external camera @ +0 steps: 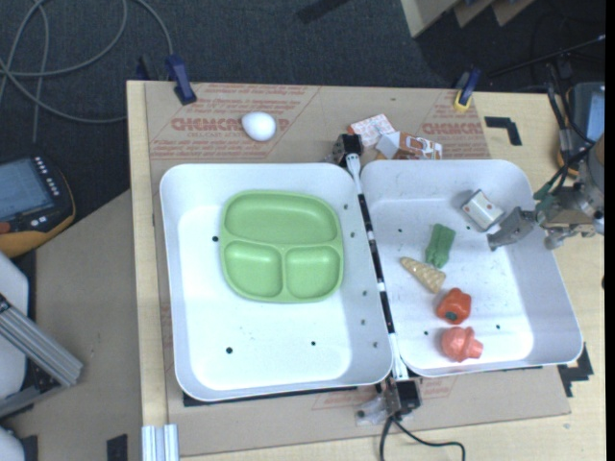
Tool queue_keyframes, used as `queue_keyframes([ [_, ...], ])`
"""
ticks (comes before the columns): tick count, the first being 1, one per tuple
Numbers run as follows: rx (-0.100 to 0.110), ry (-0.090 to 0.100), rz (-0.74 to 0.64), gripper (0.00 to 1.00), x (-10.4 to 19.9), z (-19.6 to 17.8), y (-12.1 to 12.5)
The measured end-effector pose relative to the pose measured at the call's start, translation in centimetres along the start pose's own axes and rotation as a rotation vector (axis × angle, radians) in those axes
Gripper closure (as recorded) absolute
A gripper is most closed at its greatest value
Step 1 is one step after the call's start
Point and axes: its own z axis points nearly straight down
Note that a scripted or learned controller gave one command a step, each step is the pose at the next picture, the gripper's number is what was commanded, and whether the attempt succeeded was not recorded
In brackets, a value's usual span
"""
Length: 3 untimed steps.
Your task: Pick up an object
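Pincer (502, 236) over right bin (538, 286), right edge; finger gap could not be told | objects: green block (441, 245), cone (423, 274), two red pieces (455, 305) in right bin | counter (288, 104) print partly read "CHEMCR…"

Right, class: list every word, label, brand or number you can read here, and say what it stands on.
"CHEMCRA…": red print on the brown board behind the left bin, partly covered by a white egg-shaped object.
Red print on the board behind the right bin: too blurred to read.
Small packets at the back: print too small to read.
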Motion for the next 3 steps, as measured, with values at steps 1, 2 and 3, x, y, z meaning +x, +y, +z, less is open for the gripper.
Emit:
queue_keyframes([
  [1,0.002,0.001,-0.001,0.0,5.8,5.8,-3.7],
  [2,0.0,0.001,0.0,0.0,8.6,14.8,-4.2],
  [3,-0.003,0.0,0.002,1.0,8.6,13.7,-4.2],
])
